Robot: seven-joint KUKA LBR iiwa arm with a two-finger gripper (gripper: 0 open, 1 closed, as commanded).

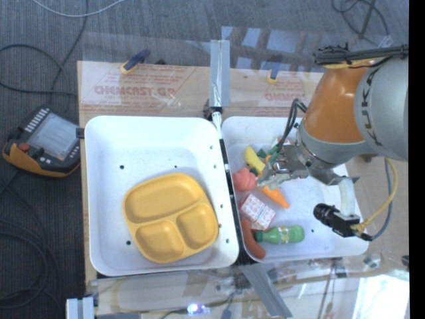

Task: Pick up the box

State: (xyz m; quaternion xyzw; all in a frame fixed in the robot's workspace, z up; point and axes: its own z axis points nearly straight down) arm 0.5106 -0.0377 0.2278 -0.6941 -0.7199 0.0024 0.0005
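Note:
The box (257, 211) is small, white with a red pattern, lying flat in the right bin's (312, 244) left part. My gripper (279, 171) hangs just above and to the right of it, over a cluster of toy food. The orange wrist band and grey arm cover most of the bin's upper right. An orange carrot (276, 197) lies directly under the gripper, between it and the box. Nothing of the box is between the fingers.
Around the box lie a green bottle (281, 234), a red sausage (251, 239), a pink piece (243, 179) and a yellow banana (254, 158). The left bin (113, 138) holds a yellow divided plate (170, 216). A teach pendant (43, 142) sits off the bench at left.

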